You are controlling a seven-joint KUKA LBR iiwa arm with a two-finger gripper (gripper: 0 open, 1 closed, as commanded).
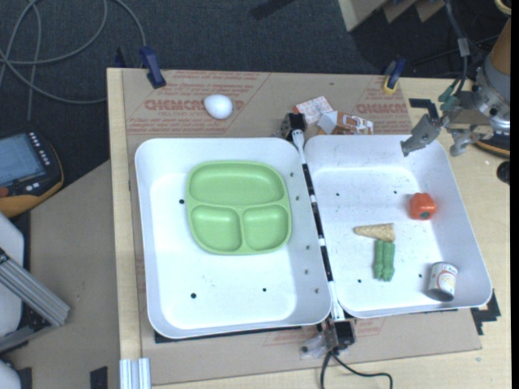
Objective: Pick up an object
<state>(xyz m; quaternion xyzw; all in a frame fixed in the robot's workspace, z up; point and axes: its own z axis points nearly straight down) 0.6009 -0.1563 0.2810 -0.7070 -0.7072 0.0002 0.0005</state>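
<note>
The gripper (439,130) hangs over the right bin (357,168) at its 1 o'clock corner, fingers spread wide and holding nothing. The red object (421,206) sits below it toward 5 o'clock, near the bin's wall; a descent there risks clipping the rim or nudging the object away.

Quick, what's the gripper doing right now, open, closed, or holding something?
Two-finger gripper: open, holding nothing, above the top right corner of the right shallow white bin.

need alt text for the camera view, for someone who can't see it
The arm's pincer hangs over the right bin's top corner, holding nothing. That bin has an orange toy, a cone, a green vegetable and a small can; the left bin has a green divided plate.
</note>
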